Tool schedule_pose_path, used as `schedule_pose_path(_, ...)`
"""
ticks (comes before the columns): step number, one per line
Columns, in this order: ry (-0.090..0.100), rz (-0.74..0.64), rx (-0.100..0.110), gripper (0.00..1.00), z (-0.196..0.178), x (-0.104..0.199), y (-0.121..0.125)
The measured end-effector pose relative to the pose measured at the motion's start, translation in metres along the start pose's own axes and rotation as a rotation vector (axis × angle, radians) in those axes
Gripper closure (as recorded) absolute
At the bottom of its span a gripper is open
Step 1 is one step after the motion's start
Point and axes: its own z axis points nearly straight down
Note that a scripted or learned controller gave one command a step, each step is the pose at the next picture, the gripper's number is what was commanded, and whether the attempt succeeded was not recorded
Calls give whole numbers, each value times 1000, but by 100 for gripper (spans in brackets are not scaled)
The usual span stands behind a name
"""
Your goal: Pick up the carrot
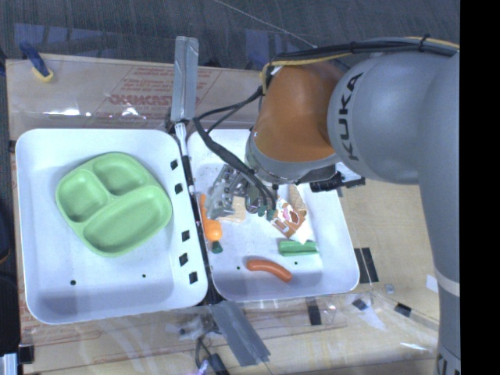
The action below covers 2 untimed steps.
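Tape strips (238,334) lie on the counter (391,303) at the near edge, just below the two white bins. Nearest in the right bin (332,276) is an orange-red sausage-shaped piece (269,268), then a green piece (298,247) just behind it. The carrot (209,223) lies against that bin's left wall, green top toward me, orange body running away. Beside it hangs the end effector (234,198), low over the bin floor; whether it is open or closed I cannot tell. A printed packet (290,216) sits to its right. The left bin (31,233) holds a green divided plate (114,202), with bare floor around it. Beyond the bins the counter ends at dark carpet (94,6).
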Motion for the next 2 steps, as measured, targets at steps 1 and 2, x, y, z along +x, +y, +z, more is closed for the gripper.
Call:
schedule_pose_path(1, 4, 183, 1, 100, -37, 11, 88)
schedule_pose_path(2, 8, 231, 7, 100, 1, 21, -6)
